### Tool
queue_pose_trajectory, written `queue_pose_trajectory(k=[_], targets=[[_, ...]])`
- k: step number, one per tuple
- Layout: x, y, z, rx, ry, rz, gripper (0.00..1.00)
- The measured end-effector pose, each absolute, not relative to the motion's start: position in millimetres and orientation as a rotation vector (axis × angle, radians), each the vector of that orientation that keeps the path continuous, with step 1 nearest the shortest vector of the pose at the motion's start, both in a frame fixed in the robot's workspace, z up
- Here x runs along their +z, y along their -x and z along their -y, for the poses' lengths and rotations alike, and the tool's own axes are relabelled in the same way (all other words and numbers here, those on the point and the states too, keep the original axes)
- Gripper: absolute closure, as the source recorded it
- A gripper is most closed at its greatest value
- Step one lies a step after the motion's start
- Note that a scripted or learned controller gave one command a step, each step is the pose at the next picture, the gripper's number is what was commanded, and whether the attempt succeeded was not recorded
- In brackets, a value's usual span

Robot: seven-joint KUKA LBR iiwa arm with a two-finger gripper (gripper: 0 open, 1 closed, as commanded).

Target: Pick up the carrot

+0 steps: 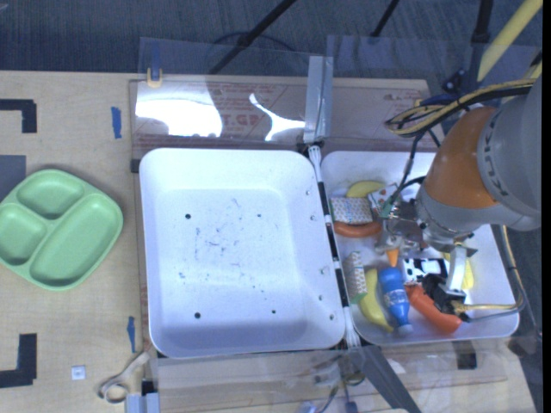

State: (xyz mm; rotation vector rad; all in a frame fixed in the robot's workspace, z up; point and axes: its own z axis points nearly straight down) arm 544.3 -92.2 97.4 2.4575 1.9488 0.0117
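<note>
While the arm (482, 170) reached in from the right over the right-hand bin (508, 325), the gripper (405, 231) hung low among the clutter, and I could not tell how it was set, since the wrist and cables covered it. The carrot (433, 310) lay near the front right corner of that bin, an orange tapered piece slanting down toward the rim, with a black-and-white toy (428, 269) just above it and a blue bottle (394, 295) just beside it on the left. A yellow banana (372, 306) sat beyond the bottle, and another orange piece (355, 227) lay farther back, which might have been confused with the target. Judging by its look, the carrot was probably a light, stiff plastic toy, smooth and a bit slippery, not fragile. The sensible hold seemed to be across its thicker middle, fingers set square to its length, because the narrow tip would likely squirt out. Crowding from the bottle left little room on that side. The left bin (172, 317) and a green plate (56, 228) sat well apart.
</note>
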Motion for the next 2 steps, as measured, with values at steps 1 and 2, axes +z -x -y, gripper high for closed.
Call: queue_pose_trajectory(k=[1, 2], targets=[[211, -564.6, 66, -0.001, -2.564, -1.816, 1.0], [280, -577.3, 105, 0.0, -2.326, -2.108, 1.0]])
